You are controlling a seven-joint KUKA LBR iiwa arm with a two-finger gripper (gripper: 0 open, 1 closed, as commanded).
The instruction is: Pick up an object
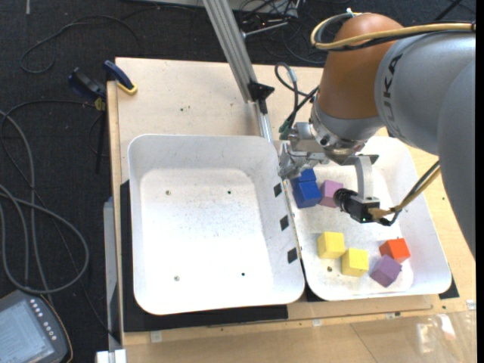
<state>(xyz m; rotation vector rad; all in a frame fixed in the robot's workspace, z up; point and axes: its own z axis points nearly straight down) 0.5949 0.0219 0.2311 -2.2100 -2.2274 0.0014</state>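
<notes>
My gripper [297, 169] hangs over the left edge of the right bin [423, 203], close to the wall between the two bins. A blue cube [307, 190] sits right under it, its top tucked against the gripper's lower end. The view does not show whether the cube is gripped or resting on the bin floor. A pink cube [331, 193] touches the blue cube's right side.
Nearer the front of the right bin lie two yellow cubes [330, 244] [355, 262], an orange cube [394, 249] and a purple cube [386, 271]. The left bin [151, 157] stands beside it. A slanted metal rail [231, 36] crosses the back.
</notes>
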